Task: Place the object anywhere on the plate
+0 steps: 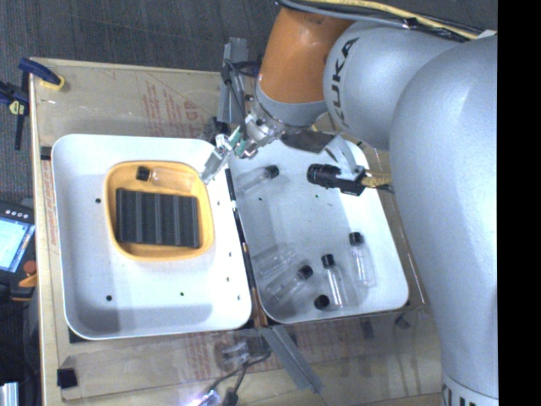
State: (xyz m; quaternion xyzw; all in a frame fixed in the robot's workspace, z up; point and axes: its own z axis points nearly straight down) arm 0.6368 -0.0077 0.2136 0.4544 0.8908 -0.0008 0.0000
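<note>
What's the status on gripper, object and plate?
Gripper over the bins' divide. Small clear black-capped vial on yellow square plate. More vials in right bin.

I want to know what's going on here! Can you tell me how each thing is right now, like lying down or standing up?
Yellow square plate with a dark ribbed middle: lying flat in the left white bin.
Small clear vial with a black cap on the plate: resting at the plate's top edge.
Clear plastic vials with black caps: lying scattered in the right white bin.
Claw: over the rim between the bins.
</note>
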